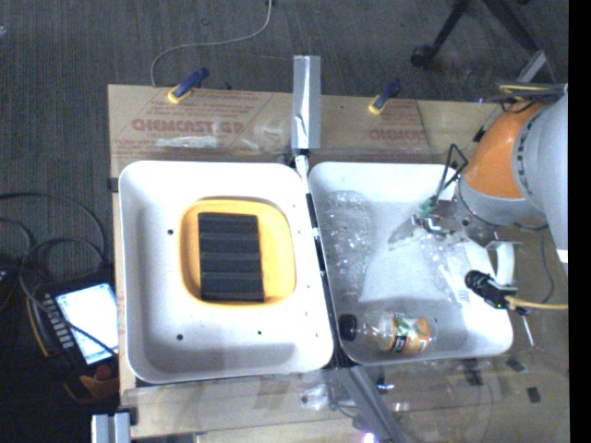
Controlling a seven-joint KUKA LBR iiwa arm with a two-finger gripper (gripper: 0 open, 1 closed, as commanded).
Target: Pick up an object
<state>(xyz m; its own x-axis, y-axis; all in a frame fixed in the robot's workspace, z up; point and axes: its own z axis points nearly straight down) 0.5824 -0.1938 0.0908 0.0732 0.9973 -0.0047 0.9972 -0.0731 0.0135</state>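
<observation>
Bottle (pixel 392 331): I see a clear plastic bottle lying on its side along the near wall of the right bin, dark cap pointing toward the divider between the bins, an orange and green label around its middle.

Clear plastic piece (pixel 346 229): a crumpled transparent thing lies in the left part of the right bin, up against the divider, well apart from the bottle; I cannot make out what it is.

Second clear piece (pixel 434 247): more transparent, creased plastic sits under the wrist, toward the right side of that bin; its edges blur into the white floor.

Right bin (pixel 406 175): white, shallow, holding the bottle and both clear pieces.

Pincer (pixel 430 212): I find it low over the upper right part of the right bin, close to the second clear piece and well apart from the bottle. From here I cannot tell how it stands, nor whether anything is in it.

Arm (pixel 503 169): grey with the orange band, reaching in from the right edge, cables running beside it.

Left bin (pixel 148 247): white, carrying a yellow tray (pixel 282 247) with a black ribbed block (pixel 231 257) lying in it.

Table (pixel 185 123): brown board under both bins, two blue and yellow clamps (pixel 187 85) on its far edge.
</observation>
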